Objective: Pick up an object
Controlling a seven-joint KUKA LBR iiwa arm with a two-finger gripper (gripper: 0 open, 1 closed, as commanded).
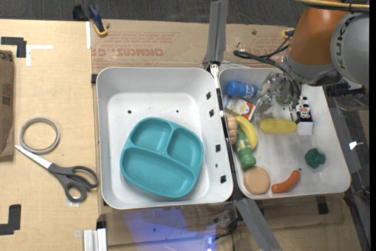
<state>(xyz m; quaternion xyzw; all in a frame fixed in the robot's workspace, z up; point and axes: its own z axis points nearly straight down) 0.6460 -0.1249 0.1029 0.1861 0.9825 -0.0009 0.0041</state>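
wooden bench [47, 67] with two white bins on it. left bin [111, 91] has a teal divided plate [162, 156], scissors [64, 173] and a tape roll [39, 134] sit off to the left. the arm [320, 38] comes in from the right, orange band up top, wrist angled down into the right bin [329, 144], and the gripper [276, 94] hangs just above a yellow corn-looking thing [278, 126], near a blue bottle [241, 89]. a banana [248, 129], round bun [257, 180], sausage [286, 181] and green lump [315, 158] lie nearby.
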